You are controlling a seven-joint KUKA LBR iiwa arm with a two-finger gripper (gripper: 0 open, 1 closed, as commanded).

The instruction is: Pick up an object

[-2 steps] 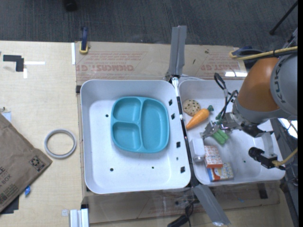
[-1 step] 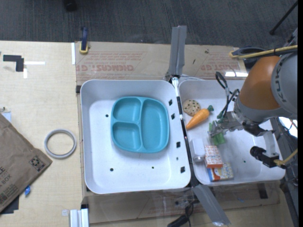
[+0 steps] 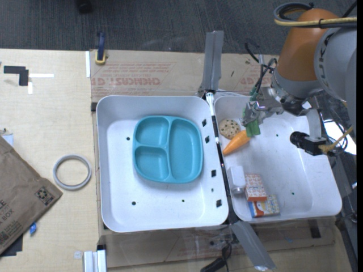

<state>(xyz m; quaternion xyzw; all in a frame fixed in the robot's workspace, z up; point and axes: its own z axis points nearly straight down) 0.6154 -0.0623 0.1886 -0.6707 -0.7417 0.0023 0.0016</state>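
The metal two-finger gripper (image 3: 253, 113) hung over the right white plastic bin (image 3: 295, 203), above an orange toy carrot with green top (image 3: 238, 140); its state I could not tell. A round speckled cookie (image 3: 229, 128) lay just beside the carrot, small cardboard boxes (image 3: 256, 192) nearer.

You see a grey tape ring (image 3: 72, 171) left of the left white bin (image 3: 108, 169), with brown cardboard (image 3: 20, 194) just beyond it.

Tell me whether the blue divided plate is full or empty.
Empty. The blue divided plate in the left bin shows bare blue compartments with nothing lying in them.
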